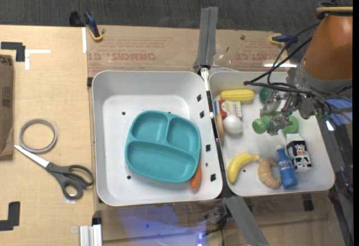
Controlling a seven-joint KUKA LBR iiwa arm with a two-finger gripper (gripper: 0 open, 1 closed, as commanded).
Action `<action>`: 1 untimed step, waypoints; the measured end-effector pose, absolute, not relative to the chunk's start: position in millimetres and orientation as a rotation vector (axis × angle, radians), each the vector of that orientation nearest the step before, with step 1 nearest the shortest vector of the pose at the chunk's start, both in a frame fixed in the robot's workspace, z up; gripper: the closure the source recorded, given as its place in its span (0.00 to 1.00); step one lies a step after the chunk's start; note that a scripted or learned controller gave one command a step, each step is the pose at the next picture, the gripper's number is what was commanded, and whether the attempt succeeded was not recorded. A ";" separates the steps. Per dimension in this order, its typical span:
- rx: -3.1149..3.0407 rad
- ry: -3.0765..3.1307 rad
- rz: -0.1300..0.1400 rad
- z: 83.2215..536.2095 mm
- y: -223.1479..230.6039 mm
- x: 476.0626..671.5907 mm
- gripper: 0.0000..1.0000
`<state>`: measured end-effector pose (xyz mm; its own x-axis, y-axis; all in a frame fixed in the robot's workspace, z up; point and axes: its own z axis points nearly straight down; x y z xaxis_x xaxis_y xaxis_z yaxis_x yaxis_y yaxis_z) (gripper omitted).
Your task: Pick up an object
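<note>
1. One gripper (279, 121) hung over the right bin (322, 183), below the arm (331, 43) with its orange band. Its metal parts overlapped a green toy (262, 124), and I could not tell whether it was apart, together or clamped on anything.
2. The green toy lay in the middle of the right bin, just at the gripper's tip. A teal knob (265, 93) sat just beyond it, toward the far wall.
3. Left of the gripper lay a white egg (233, 125), touching a small carton (230, 108), with a corn cob (237, 95) at the far side of them.
4. Near the gripper's near side stood a black-and-white box (298, 154), with a blue bottle (286, 168) just beside it.
5. A bagel (269, 173) lay touching the blue bottle on its left, and a banana (240, 165) lay further left, near the bin's left wall.
6. The left bin (112, 99) held a teal tray (163, 147) with three compartments. A carrot (196, 179) lay against the tray's near right corner.
7. Well apart, on the bench to the left, scissors (59, 171) lay near a tape roll (37, 134).
</note>
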<state>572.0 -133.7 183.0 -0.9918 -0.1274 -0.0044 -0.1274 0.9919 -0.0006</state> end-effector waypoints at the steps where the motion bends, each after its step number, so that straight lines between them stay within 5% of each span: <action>1: -0.422 3.107 0.000 233.1 -134.8 612.5 1.00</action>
